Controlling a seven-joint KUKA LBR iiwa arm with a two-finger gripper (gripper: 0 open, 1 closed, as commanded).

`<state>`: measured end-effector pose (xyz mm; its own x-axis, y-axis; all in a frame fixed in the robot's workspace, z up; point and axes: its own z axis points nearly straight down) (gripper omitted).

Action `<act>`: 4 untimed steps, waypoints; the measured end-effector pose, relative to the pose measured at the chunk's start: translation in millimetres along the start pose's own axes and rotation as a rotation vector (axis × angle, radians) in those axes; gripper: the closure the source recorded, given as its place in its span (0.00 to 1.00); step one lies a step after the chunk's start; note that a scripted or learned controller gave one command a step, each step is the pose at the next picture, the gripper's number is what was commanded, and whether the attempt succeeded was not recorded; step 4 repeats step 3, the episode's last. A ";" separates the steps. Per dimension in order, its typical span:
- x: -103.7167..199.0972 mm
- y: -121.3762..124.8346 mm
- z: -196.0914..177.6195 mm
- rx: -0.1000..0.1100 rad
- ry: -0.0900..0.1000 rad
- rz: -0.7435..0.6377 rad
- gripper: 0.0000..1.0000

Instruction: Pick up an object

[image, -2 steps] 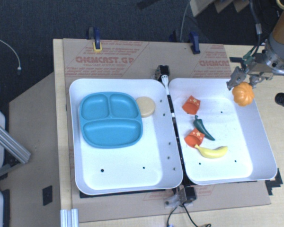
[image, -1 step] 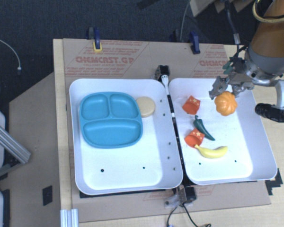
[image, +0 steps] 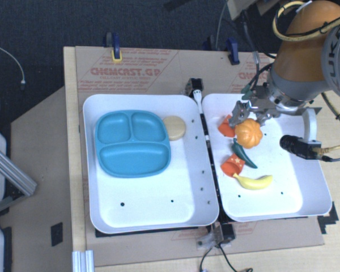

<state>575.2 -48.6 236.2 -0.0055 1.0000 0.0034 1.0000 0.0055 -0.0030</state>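
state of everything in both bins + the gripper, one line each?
blue divided plate: flat in left bin, compartments bare
beige disc: flat, touching the plate's right rim
orange pumpkin-like toy: in right bin, directly under the gripper
gripper: low over the orange toy, grasp cannot be judged
green pepper: lying below the orange toy
red piece: lying beside the pepper
banana: lying flat, apart from gripper

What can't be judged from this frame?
- Whether the gripper is open or shut: the wrist and orange toy cover it in the camera view.
- What the red piece is: the gripper partly hides it.
- What the dark green item is: too small.
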 end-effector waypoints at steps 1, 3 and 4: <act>51.7 -9.8 10.4 0.001 0.000 0.000 1.00; 141.2 -51.7 15.7 0.002 -0.001 0.001 1.00; 141.2 -51.7 15.7 0.002 -0.001 0.001 1.00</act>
